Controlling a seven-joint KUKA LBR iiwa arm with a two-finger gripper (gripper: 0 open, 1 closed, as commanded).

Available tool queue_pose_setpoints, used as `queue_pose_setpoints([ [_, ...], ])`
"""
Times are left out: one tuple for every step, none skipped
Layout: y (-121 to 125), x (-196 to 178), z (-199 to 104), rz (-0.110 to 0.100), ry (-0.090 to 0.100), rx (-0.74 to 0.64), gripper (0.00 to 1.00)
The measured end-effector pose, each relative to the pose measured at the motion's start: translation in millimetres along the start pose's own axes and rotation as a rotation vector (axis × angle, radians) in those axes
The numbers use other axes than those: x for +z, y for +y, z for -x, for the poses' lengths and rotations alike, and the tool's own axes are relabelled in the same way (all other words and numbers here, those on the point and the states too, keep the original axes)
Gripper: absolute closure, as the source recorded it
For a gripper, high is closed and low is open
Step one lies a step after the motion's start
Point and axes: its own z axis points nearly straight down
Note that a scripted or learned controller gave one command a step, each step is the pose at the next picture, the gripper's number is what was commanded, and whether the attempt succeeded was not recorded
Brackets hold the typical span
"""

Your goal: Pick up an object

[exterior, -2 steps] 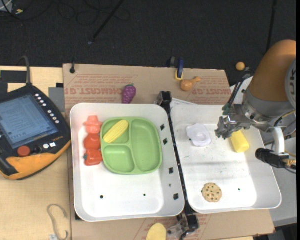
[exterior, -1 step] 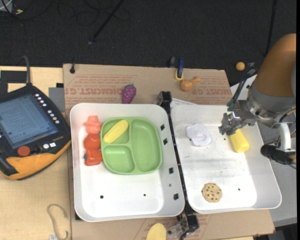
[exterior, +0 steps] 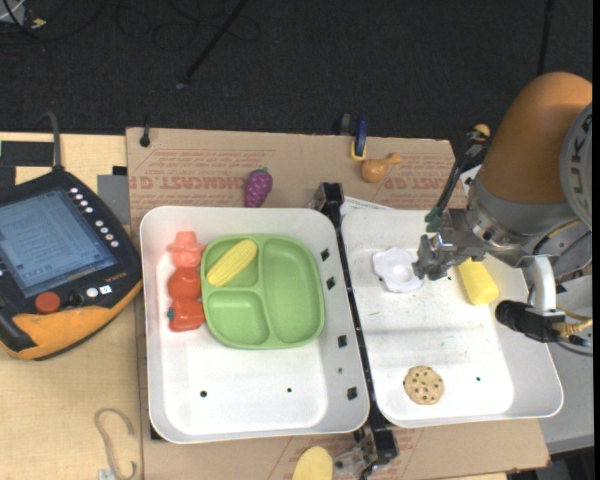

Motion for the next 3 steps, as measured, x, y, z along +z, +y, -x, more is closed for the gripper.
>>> queue_pose_setpoints([
  [-21.0,19.9,-46.0,-0.003,0.000,0.000,1.00],
  [-22.1,19.5,-48.2,0.000,-0.002,0.003,1.00],
  [-30.7,17.9,-51.9,-0.001,-0.002,0.004,1.00],
])
